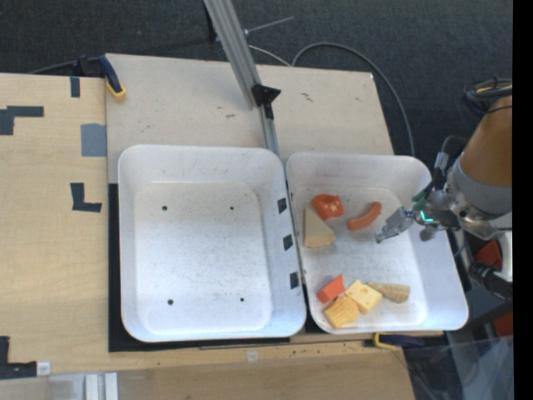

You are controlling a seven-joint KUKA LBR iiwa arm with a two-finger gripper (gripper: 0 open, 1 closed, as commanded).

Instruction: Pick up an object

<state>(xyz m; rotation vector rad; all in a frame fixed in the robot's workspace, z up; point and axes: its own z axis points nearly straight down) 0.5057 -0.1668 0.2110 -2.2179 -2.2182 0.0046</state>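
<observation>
Gripper (391, 227) sits over the right bin (433, 307), close to its right wall, and honestly I can't tell its state from this angle. Nothing visibly in it. My arm (487, 161) comes in over that bin's right edge.

Stuff in the right bin, all bunched toward the left and bottom:
- sausage (365, 216) just left of the gripper, tilted, near but seemingly not touching
- red tomato-looking piece (327, 206) further left, touching the top of a tan wedge (317, 232)
- wedge sits close to the bin's left wall
- down at the bottom edge: orange chunk (331, 288), waffle-like square (341, 312), pale yellow cube (363, 294), and a tan cone (391, 292), all touching or nearly so in a row

Open floor in that bin is mostly the middle and upper right, between the sausage and the bottom cluster. The bottom group is tight against the front rim.

Left bin (133, 182) is right beside it, the two rims touching down the middle. A metal pole (237, 44) slants across the counter (166, 98) behind the bins, ending at the seam between them.
</observation>
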